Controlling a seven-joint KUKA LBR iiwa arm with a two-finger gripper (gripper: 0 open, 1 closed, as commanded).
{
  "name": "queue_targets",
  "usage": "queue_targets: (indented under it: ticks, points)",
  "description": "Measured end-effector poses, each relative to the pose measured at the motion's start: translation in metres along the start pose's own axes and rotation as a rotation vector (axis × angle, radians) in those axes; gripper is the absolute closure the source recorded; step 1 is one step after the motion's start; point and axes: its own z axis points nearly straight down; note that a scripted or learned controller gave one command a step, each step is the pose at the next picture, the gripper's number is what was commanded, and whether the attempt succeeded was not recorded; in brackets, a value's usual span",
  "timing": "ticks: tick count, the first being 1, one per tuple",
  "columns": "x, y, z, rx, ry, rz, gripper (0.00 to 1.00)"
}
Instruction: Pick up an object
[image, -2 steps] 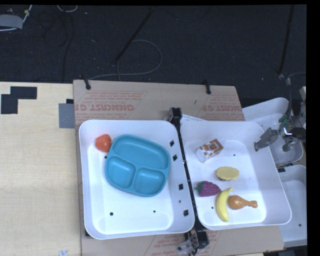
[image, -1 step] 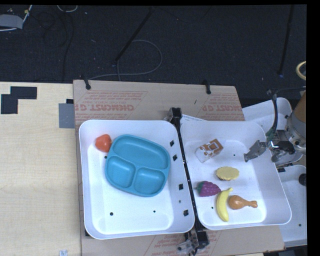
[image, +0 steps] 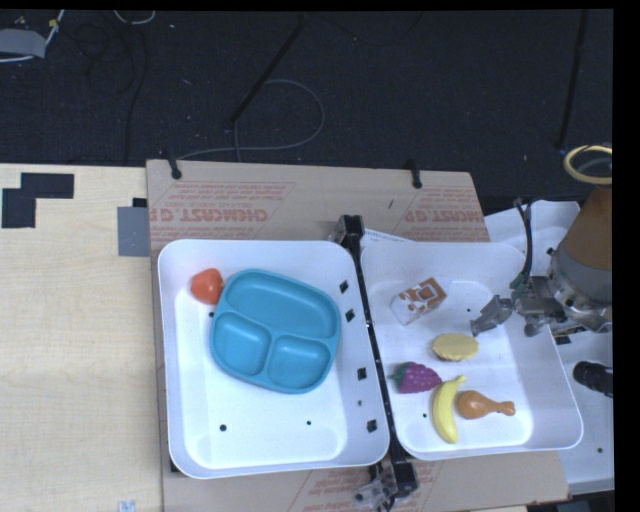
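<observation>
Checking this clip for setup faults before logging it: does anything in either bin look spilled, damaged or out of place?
Nothing stands out. The blue divided plate lies flat in the left bin with a small orange-red item beside it. The banana, grapes and drumstick sit loose in the right bin.

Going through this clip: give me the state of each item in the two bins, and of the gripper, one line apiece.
blue tray: lies flat in left bin, compartments bare
red tomato: beside the tray's corner
small box: on its side, right bin
round cracker: flat
grapes: resting
banana: lying
drumstick: lying beside banana
gripper: low over right bin, holding nothing
</observation>
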Motion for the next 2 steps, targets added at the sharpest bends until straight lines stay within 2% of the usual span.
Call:
queue_targets:
  ticks: [1,2]
  points:
    - [0.002,0.001,0.062,-0.002,0.0,0.001,0.0]
    - [0.001,0.003,0.048,-0.007,0.001,0.004,1.0]
